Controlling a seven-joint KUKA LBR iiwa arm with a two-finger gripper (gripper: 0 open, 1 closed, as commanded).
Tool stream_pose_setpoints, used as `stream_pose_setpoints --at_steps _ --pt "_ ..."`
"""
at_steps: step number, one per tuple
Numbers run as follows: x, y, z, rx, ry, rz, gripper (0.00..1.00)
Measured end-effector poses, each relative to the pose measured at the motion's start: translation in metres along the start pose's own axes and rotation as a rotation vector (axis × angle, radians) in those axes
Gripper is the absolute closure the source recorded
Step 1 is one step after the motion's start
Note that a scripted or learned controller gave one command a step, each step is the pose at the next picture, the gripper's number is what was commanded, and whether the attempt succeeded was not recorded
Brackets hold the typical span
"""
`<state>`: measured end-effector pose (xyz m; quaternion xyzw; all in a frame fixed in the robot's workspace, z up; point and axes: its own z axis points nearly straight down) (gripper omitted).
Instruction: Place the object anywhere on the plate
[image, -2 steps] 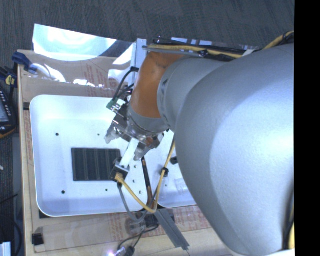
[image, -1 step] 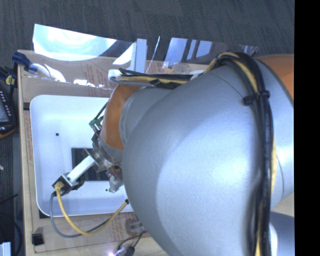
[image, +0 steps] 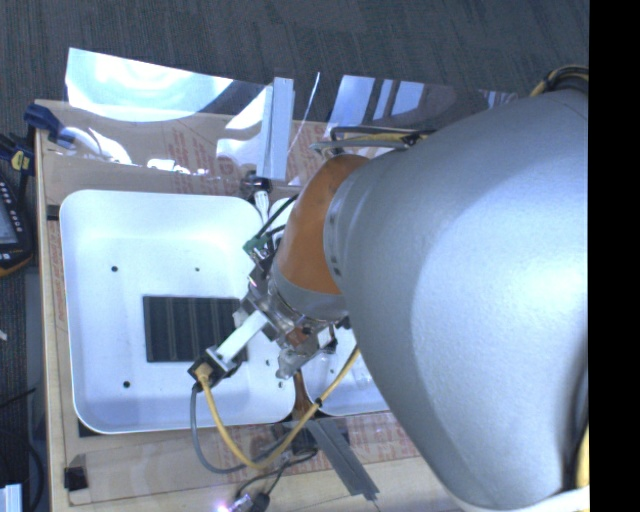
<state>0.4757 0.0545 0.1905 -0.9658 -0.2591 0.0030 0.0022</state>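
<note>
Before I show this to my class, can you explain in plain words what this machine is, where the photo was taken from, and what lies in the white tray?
This is a robot arm, grey with an orange band near its wrist. One camera fixed above the bench looks down at a slant, and the arm reaches in from the right, blocking much of the view. On the wooden bench sits a shallow white bin; a dark ribbed rectangle lies inside it. A yellow cable loops from the wrist. The arm's end hangs over the bin's right edge, and I cannot make out anything held there.

Dark ribbed plate (image: 190, 327) flat in left bin (image: 90, 230)
</note>
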Motion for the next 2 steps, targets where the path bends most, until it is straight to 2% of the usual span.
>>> stream_pose_setpoints --at_steps 1,2 --pt "0.032 -0.052 0.006 -0.002 0.0 0.161 1.0" --pt "0.062 0.079 0.0 -0.001 0.0 0.092 1.0"
